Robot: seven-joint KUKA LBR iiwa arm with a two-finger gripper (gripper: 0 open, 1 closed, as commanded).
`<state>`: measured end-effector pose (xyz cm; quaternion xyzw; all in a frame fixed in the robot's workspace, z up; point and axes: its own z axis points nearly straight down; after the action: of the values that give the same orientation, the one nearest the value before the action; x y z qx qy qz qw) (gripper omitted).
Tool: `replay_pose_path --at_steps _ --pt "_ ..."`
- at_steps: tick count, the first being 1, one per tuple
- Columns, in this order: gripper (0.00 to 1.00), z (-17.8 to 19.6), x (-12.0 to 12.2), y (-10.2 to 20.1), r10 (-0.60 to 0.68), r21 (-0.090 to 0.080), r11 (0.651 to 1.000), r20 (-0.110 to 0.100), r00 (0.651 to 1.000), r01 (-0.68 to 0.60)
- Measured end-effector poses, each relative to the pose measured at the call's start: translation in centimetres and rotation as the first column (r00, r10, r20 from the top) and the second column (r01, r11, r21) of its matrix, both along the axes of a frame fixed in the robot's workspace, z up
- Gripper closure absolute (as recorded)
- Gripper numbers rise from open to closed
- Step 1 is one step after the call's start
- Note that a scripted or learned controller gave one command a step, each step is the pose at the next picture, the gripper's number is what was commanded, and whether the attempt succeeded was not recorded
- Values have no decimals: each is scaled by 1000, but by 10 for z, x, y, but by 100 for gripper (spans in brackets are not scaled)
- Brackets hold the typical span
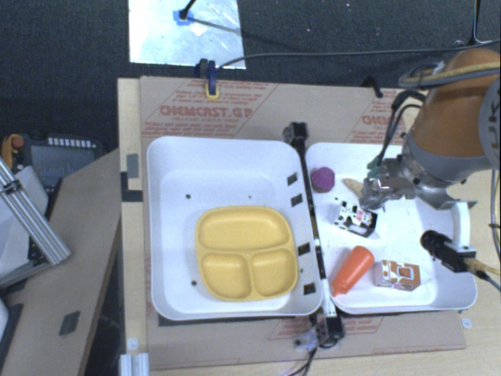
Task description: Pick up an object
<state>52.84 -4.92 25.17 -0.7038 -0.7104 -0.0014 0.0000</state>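
My gripper (374, 193) hangs over the right bin (462, 292), near its middle. Just below and left of it lies a small black-and-white object with a red spot (352, 217). A tan piece (354, 185) pokes out at the gripper's left side. A purple ball (322, 178) rests at the bin's upper left. An orange carrot-shaped object (351, 269) lies near the bin's front left, and a small brown-and-white box (397, 274) sits to its right. I see nothing held in the gripper.
The left bin (168, 171) holds a yellow divided plate (245, 252). A black divider strip (307, 202) runs between the bins. The grey and orange arm (454, 131) covers the right bin's upper right part.
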Motion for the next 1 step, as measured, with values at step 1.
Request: replay_pose_path --at_steps 1 --pt "100 -1 -14 57 1 0 1000 -1 1000 -1"
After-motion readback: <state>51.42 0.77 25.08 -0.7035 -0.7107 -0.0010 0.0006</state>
